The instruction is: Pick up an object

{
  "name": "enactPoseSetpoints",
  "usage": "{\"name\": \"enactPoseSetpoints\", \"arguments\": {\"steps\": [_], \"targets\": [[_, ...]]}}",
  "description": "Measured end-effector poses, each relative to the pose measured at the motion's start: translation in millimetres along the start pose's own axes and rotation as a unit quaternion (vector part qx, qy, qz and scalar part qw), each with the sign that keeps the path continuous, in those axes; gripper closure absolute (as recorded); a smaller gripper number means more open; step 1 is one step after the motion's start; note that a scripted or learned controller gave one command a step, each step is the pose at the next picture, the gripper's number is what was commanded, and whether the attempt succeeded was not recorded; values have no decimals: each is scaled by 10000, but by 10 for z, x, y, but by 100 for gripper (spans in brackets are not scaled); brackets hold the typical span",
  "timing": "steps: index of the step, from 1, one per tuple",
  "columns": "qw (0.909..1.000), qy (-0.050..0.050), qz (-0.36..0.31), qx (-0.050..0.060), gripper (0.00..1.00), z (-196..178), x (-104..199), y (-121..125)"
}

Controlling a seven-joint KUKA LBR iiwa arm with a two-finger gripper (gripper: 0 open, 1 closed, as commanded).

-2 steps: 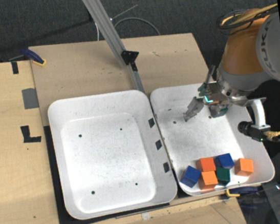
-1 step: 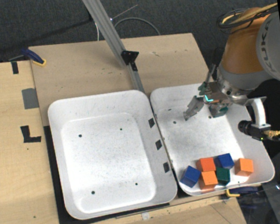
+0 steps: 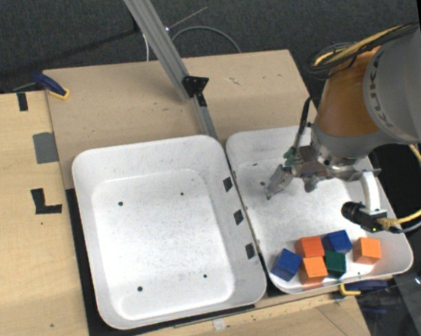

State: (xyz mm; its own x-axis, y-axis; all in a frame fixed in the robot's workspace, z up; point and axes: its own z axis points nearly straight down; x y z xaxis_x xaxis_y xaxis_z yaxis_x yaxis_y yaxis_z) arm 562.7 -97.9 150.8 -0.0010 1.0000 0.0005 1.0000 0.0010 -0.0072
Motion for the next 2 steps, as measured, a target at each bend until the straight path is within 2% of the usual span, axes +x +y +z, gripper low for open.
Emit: {"name": "enactPoseSetpoints", "arguments": {"steps": [1,2], "targets": [[10000,-1,3,3,0,544,7,-17],[10000,3,-5,-17,100,413,16,-4]]}}
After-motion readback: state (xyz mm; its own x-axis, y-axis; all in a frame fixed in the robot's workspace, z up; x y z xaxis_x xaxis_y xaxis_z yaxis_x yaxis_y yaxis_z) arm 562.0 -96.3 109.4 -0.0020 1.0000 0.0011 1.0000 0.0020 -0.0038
